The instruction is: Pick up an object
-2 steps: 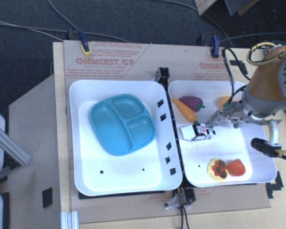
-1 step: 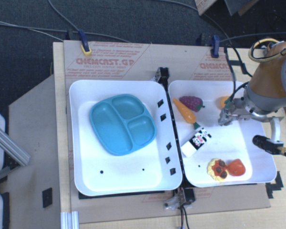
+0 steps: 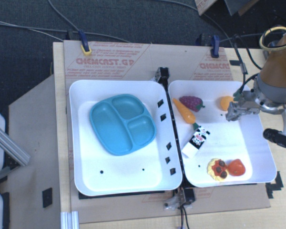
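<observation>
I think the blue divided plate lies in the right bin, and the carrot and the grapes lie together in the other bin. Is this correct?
Not quite. The camera view shows the blue divided plate in the left bin, not the right one. The carrot and the grapes do lie together in the other bin, the right bin.

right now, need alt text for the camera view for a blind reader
The gripper hangs over the right bin beside an orange fruit; that bin also holds grapes, a carrot, a milk carton and pizza. The left bin holds a blue plate.
</observation>
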Controlling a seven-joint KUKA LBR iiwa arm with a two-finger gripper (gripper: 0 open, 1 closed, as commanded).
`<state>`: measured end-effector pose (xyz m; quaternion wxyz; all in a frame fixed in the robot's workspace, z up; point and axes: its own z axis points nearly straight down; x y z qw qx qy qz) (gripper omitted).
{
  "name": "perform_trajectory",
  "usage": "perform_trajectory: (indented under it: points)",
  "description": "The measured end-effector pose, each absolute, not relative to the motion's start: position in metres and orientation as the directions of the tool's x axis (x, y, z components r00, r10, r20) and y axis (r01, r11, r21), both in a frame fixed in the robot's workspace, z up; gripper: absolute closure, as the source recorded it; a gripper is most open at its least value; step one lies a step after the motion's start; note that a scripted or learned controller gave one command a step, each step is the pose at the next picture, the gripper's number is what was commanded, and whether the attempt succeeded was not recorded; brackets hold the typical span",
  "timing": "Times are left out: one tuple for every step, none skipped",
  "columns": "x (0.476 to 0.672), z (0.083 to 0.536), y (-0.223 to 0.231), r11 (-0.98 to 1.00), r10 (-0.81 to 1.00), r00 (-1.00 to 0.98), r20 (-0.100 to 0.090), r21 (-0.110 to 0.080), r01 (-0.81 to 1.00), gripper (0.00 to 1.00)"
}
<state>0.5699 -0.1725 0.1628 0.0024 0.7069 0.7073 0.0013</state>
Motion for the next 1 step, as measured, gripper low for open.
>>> perform_trajectory:
  points:
    - [0.5653, 0.2173, -0.1688, 0.002, 1.000, -0.002, -0.001, 0.006, 1.000, 1.00]
